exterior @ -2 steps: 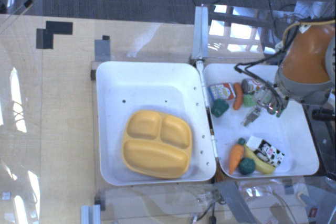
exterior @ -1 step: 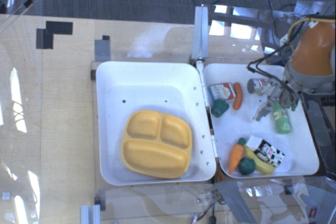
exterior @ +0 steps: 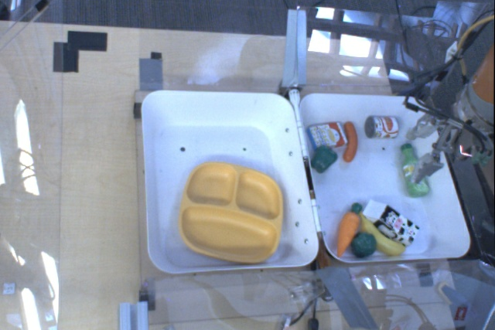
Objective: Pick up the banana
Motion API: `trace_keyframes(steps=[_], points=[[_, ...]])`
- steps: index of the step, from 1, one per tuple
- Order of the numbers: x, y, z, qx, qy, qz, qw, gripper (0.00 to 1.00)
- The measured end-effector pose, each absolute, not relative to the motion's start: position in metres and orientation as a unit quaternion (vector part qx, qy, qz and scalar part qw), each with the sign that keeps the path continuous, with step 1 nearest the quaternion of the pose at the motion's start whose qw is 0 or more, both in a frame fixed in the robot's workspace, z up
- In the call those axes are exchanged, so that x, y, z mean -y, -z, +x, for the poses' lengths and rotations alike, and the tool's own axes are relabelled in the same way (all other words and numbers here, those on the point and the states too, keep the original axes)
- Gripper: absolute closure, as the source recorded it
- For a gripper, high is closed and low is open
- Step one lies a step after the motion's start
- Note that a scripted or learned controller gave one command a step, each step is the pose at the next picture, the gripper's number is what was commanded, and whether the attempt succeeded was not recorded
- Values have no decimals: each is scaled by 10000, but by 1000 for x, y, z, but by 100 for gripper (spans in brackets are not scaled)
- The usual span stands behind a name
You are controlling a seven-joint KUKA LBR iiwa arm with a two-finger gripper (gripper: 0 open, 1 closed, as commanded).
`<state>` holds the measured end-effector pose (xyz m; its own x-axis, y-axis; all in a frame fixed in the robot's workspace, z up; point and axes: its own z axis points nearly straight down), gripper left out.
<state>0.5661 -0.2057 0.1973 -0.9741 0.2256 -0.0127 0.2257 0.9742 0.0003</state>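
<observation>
Two shallow white bins are seen side by side on the wooden bench, and nearest the camera, in the front of the right bin (exterior: 456, 239), the banana (exterior: 384, 237) is found lying flat, partly covered by a black-and-white carton (exterior: 396, 222) that rests across it. Touching the banana's left end, a dark green round item (exterior: 364, 244) and a carrot (exterior: 347, 228) are placed, the carrot tilted with its green top toward the rear. In the left bin (exterior: 166, 166), a yellow divided tray (exterior: 231, 211) is set toward the front. Further back in the right bin, a green bottle (exterior: 413, 169) lies near the right wall, and the gripper (exterior: 430, 147) is positioned above it, its fingers (exterior: 426, 163) spread apart with nothing held between them; it is well apart from the banana. Toward the rear, a dark green lump (exterior: 324, 159), a labelled pouch (exterior: 328, 135), a red sausage (exterior: 350, 142) just beside it, and a small can (exterior: 381, 127) are arranged.
</observation>
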Motion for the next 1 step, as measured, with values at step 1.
trace_keyframes(steps=[1], points=[[129,-104,515,-9961,-4,882,39,0]])
